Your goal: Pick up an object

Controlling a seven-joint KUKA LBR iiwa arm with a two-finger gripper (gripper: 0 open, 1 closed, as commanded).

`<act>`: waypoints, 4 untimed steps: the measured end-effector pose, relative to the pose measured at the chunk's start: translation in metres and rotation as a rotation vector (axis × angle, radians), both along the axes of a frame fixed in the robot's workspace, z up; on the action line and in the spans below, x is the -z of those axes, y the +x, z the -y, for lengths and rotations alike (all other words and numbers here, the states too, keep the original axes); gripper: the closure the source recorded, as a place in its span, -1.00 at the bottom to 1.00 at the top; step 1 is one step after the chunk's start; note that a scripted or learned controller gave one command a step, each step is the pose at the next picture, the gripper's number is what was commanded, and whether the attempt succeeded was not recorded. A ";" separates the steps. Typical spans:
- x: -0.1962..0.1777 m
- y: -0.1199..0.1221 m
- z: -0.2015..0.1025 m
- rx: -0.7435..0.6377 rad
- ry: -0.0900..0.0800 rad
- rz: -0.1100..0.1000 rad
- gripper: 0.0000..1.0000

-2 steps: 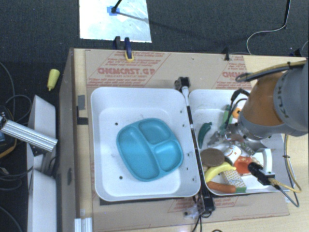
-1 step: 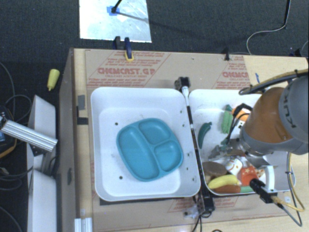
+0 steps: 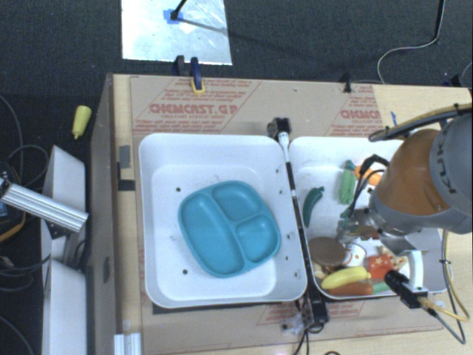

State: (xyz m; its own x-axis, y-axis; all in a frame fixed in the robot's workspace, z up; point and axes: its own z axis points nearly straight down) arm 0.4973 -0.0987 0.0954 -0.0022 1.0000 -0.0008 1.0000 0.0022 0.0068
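My gripper (image 3: 353, 228) reaches down into the right bin (image 3: 319, 154), under the arm's orange band (image 3: 410, 176). It hangs just above and right of a brown round piece (image 3: 327, 250) and a small white piece (image 3: 355, 257). At the bin's front lie a yellow banana (image 3: 344, 276), a red sausage (image 3: 347, 290) and a red piece with light spots (image 3: 382, 263). A dark green pepper (image 3: 311, 201) lies to the gripper's left. A light green piece (image 3: 346, 186) and an orange piece (image 3: 365, 171) sit behind it. The arm hides the bin's right part.
The left bin (image 3: 170, 161) holds a blue divided plate (image 3: 228, 228). A black divider (image 3: 293, 198) runs between the two bins. A yellow object (image 3: 81, 121) lies off the bench at the left, near a metal bar (image 3: 44, 205).
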 end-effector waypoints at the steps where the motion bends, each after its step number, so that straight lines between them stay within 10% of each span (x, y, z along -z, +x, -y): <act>1: -0.055 0.047 0.041 0.000 -0.001 -0.003 1.00; 2: -0.054 0.047 0.040 0.000 0.000 -0.005 -1.00; 4: 0.002 0.156 0.064 -0.002 -0.008 0.012 -1.00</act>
